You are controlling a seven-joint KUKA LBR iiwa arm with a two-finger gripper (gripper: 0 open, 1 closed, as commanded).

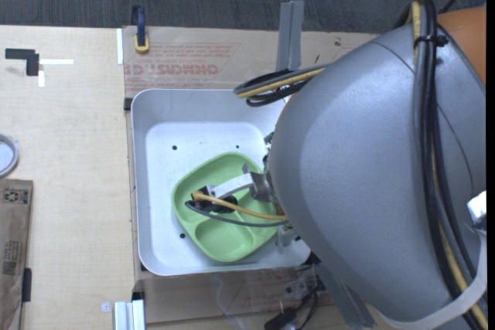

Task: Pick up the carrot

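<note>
The left white bin (155,166) holds a light green divided plate (224,239), tilted toward the bin's front right. The big grey arm (371,182) reaches in from the right and covers the right part of this bin. My gripper (259,183) hangs low over the plate's right rim, and only its grey metal body is in sight at the edge of the arm. The plate's compartments that I can see are bare green.
A cardboard sheet (201,62) lies behind the bin, with a blue and yellow clamp (139,31) and a grey post (291,35) on it. On the wooden bench at the left lie a tape roll (4,156) and a brown paper bag (15,236).
</note>
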